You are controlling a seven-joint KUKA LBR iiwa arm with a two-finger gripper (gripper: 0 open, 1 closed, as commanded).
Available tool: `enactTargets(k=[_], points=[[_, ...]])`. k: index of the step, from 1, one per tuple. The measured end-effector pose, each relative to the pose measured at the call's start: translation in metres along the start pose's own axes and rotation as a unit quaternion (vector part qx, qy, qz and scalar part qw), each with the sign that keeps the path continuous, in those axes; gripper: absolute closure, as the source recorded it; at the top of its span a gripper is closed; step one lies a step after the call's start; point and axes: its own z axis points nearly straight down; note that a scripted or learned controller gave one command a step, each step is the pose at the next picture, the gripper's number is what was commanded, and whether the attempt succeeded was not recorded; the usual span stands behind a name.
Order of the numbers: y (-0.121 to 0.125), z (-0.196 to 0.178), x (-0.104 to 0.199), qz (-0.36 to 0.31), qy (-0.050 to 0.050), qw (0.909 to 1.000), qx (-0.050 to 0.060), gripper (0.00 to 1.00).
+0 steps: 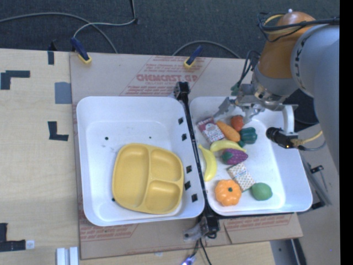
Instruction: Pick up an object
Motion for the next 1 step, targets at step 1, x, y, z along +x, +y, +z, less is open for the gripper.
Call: enactTargets(k=[1], points=[[0.0284,0.0859,-0.0441,0.001,-0.001,1.0,-0.002,0.0]])
